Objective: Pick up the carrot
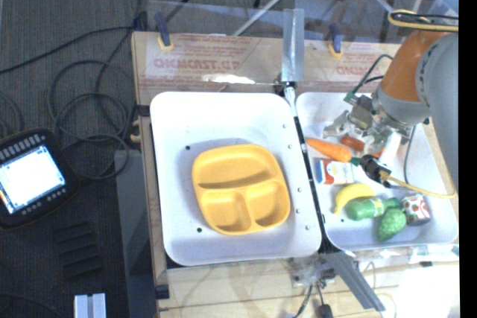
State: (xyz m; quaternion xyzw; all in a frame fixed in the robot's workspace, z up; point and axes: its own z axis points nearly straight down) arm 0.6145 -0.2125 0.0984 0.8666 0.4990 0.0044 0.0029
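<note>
While the grey arm [436, 78] with its orange band reaches in from the right side, its gripper [363, 132] hangs over the upper part of the right bin [440, 234], just above and to the right of the carrot [329, 150]. Whether the gripper is wide or narrow I cannot tell, because the parts at its tip are too small and mixed together in this view. The carrot lies near the left wall of the right bin, slanted, with its thin end pointing to the upper left, and nothing is seen to clamp it. Just below it there is a small white carton [337, 173], then a yellow banana [352, 196], two green items [376, 215] and a small red-and-white item [416, 209]. The left bin [223, 112] holds a yellow divided tray [240, 188] lying flat in its middle.
</note>
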